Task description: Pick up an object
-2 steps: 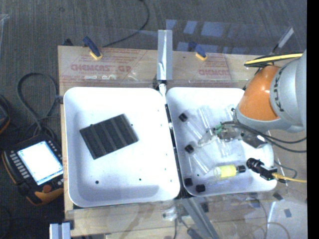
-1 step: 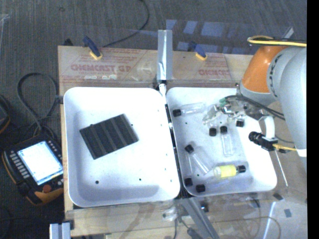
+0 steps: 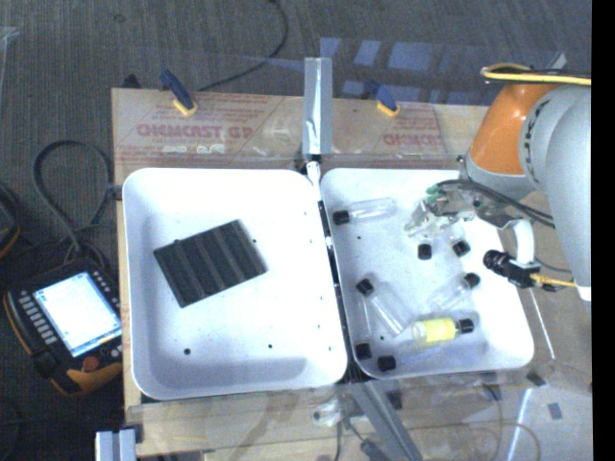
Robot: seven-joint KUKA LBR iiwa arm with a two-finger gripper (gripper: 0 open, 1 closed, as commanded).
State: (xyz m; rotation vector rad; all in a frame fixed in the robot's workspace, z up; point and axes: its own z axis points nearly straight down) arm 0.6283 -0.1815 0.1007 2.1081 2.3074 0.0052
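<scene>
My gripper (image 3: 434,209) hangs over the back right part of the right bin (image 3: 509,349), below the grey arm with its orange band (image 3: 502,133). Under and around it lie several clear vials with black caps. One clear vial (image 3: 370,209) lies to the gripper's left near the bin's back wall. A vial with yellow contents (image 3: 437,329) lies near the front of the bin. Something clear (image 3: 419,223) sits right at the gripper's tip; I cannot tell whether it is touched or held.
The left bin (image 3: 144,353) holds a black ribbed slab (image 3: 209,261), lying at a slant. A metal post (image 3: 316,113) stands behind the seam between the bins. A teach pendant (image 3: 69,317) with cables lies on the floor to the left.
</scene>
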